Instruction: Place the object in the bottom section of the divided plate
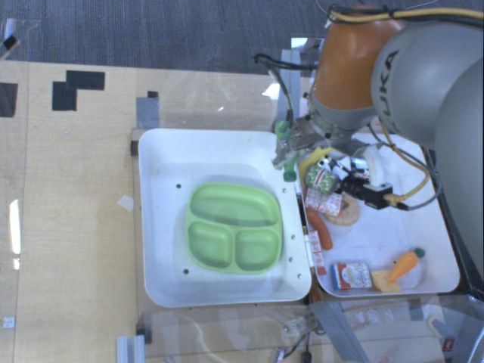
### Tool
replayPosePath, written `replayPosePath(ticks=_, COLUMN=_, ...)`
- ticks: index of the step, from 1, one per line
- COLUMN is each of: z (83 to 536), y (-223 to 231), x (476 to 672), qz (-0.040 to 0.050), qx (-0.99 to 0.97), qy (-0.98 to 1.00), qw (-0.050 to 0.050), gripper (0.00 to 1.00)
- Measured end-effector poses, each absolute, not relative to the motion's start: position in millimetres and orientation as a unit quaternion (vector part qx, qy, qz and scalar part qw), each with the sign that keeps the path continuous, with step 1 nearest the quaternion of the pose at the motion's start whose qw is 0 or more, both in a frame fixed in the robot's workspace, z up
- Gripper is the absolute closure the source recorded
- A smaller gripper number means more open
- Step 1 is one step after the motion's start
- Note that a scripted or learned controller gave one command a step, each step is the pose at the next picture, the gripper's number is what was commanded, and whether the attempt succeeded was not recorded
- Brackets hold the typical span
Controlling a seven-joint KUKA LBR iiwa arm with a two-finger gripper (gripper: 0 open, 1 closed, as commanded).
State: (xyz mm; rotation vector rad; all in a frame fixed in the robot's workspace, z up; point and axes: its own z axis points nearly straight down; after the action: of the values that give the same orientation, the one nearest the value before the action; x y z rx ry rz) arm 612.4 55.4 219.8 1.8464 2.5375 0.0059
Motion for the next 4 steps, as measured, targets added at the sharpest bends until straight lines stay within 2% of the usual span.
replayPosePath(ticks=1, z=236.1, y=132.4, x=613.2, qz=0.0021, qx=0.676, qy=0.737, qw=0.001, gripper=1.00)
replayPosePath(ticks=2, z=236.1, y=132.2, x=613.2, qz=0.0020, qx=0.676, qy=0.737, qw=0.001, gripper=0.00)
replayPosePath(ticks=3, z=247.5, y=133.2, x=614.3, qz=0.0040, qx=0.674, qy=0.739, qw=0.003, gripper=1.00)
replayPosePath(ticks=4, z=247.4, y=133.4, x=614.3, qz=0.0038, qx=0.673, qy=0.739, qw=0.003, gripper=0.00)
